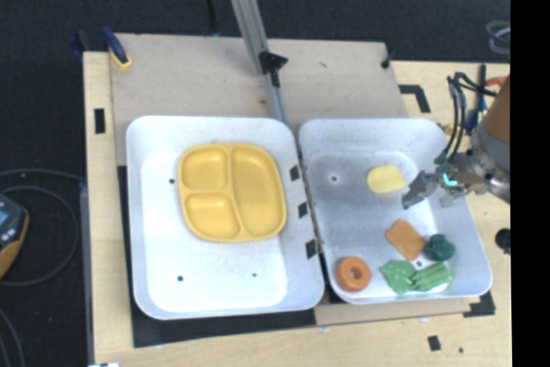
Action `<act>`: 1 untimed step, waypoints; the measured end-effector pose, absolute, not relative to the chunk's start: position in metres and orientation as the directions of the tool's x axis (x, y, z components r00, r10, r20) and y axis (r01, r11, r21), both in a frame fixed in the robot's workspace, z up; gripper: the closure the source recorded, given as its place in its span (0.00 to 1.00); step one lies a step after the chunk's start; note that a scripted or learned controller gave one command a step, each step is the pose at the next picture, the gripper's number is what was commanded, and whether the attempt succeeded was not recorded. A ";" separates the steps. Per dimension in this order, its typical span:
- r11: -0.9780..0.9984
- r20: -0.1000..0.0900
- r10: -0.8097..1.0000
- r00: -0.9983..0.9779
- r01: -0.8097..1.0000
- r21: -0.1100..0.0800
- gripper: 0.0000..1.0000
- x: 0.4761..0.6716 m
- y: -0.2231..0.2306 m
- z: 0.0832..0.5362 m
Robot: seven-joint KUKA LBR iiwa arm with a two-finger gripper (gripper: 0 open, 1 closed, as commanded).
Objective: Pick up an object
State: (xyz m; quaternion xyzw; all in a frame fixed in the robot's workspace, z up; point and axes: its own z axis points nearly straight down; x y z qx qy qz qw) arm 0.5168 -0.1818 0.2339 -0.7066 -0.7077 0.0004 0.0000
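Looking down, you have two white bins side by side on the counter [361, 64]. Your left bin [155, 271] carries one yellow divided plate [233, 191] with three compartments, lying flat near its middle. Your right bin [344, 150] carries five loose things: one pale yellow lump [386, 179] toward the back, one orange block [405, 238] below it, one orange ring [352, 272] at the front edge, one light green piece [414, 278] just right of the ring, and one dark green piece [440, 248] touching the block's right side. Your arm [497, 120] reaches in from the right over the right bin's far side, wrist angled down and leftward. The gripper [434, 190] hangs just right of the pale yellow lump, its two fingers spread apart with nothing between them; the near finger [418, 189] points toward the lump without clearly touching it.
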 end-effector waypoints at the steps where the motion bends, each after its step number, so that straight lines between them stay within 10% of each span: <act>1: 0.002 -0.001 1.000 -0.002 1.000 0.001 0.00 0.517 -0.182 0.234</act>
